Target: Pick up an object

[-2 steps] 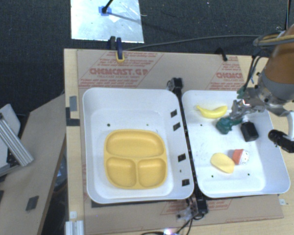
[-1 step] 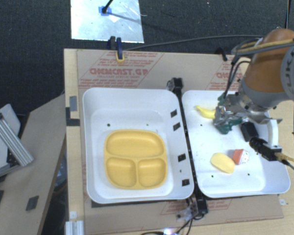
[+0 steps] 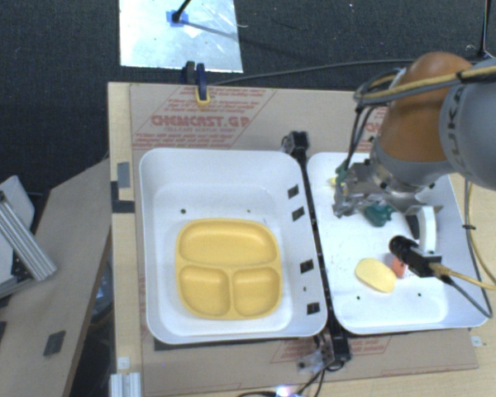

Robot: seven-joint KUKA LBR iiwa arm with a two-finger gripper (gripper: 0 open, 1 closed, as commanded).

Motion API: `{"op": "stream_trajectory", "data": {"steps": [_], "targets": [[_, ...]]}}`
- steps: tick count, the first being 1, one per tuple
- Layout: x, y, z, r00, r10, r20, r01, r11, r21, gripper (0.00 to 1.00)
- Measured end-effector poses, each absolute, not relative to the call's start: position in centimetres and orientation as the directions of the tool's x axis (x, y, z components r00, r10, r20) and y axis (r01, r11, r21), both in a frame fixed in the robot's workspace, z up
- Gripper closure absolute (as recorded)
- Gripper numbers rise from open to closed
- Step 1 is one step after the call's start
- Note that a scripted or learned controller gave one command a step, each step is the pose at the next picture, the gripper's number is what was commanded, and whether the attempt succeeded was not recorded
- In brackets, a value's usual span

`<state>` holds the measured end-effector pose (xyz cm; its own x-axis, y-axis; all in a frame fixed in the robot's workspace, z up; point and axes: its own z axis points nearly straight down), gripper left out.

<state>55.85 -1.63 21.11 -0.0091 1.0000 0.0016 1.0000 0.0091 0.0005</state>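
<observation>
One smooth yellow oval lump, one teal piece beside gripper

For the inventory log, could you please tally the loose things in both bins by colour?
Yellow: 2, divided plate and oval lump
Teal: 1, small toy
Pink: 1, small block
Total: 4

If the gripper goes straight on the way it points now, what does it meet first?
Probably the bare floor of the right bin, near its left wall. The teal object lies just beside the gripper, but depth is unclear.
</observation>
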Motion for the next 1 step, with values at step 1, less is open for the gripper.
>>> {"op": "stream_trajectory", "data": {"steps": [1], "targets": [[54.2,3.45,22.49,-0.01,1.0,0.002,1.0,0.01,0.001,1.0]]}}
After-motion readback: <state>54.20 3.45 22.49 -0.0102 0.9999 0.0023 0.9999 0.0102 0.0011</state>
